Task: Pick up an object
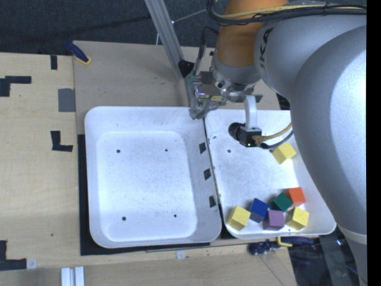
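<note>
Small coloured foam-like cubes (pixel 271 210), 6 clustered at the right white plastic bin's (pixel 238 165) near edge and 1 yellow cube (pixel 284 153) apart, look light and rigid; grip opposite flat faces. The pincer (pixel 199 109) hangs over the bins' far rim, its state unclear.

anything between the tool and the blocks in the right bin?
Nothing visible. The tool sits at the far rim between the bins; the blocks cluster at the right bin's near edge, one yellow block apart, with bare floor between.
</note>
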### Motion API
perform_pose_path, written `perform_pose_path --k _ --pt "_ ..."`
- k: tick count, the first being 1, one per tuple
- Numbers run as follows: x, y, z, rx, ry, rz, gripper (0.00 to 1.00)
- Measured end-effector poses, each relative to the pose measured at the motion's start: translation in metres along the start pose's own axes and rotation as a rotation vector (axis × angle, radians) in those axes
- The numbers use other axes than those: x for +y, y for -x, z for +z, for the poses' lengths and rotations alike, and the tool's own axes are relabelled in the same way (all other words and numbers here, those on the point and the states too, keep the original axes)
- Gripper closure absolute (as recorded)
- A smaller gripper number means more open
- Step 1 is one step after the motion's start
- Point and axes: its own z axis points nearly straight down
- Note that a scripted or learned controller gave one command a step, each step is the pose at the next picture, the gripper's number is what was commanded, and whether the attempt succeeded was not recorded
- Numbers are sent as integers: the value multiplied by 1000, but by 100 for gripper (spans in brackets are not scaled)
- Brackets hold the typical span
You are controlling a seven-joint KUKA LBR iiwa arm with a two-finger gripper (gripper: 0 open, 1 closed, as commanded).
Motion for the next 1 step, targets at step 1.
perform_pose_path --k 1 --pt "14 -41 9 -1 -1 1 100"
